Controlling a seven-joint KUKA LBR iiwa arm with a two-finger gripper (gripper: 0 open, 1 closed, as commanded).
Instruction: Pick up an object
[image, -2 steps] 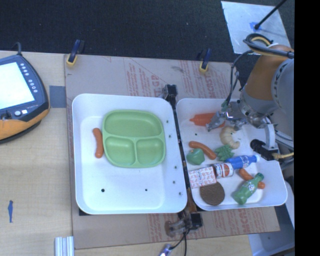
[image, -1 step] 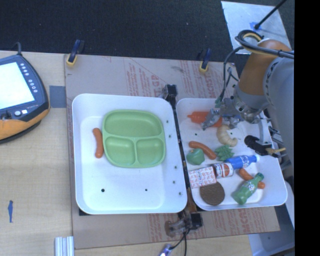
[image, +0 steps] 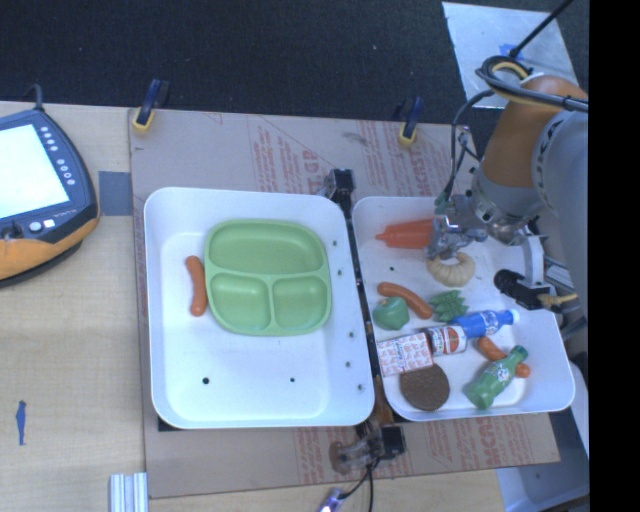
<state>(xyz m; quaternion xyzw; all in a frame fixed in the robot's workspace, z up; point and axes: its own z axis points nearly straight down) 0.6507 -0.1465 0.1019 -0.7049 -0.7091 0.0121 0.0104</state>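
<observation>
On the bench's far left rests a grey-and-orange teach pendant with a pale screen (image: 35, 195). The left shallow white bin (image: 175, 395) holds a light green three-compartment plastic tray (image: 268, 276) with a small orange sausage (image: 197, 285) just beside its left rim; bare floor spreads below the tray. The right shallow white bin (image: 545, 390) is crowded: an orange carrot (image: 405, 236) near the top, a tan ring-shaped pastry (image: 451, 268), a second orange sausage (image: 403, 298), a green pepper (image: 391, 314), a leafy green piece (image: 449, 303), a red-and-white box (image: 404, 353), a blue-capped bottle (image: 470, 331), a brown round cookie (image: 424, 386) and a green bottle (image: 494, 380). The gripper (image: 450, 243) sits directly over the pastry's upper edge, touching or nearly so; whether its fingers are apart or closed I cannot tell. Little free floor lies around the pastry, with the carrot close on its left.
</observation>
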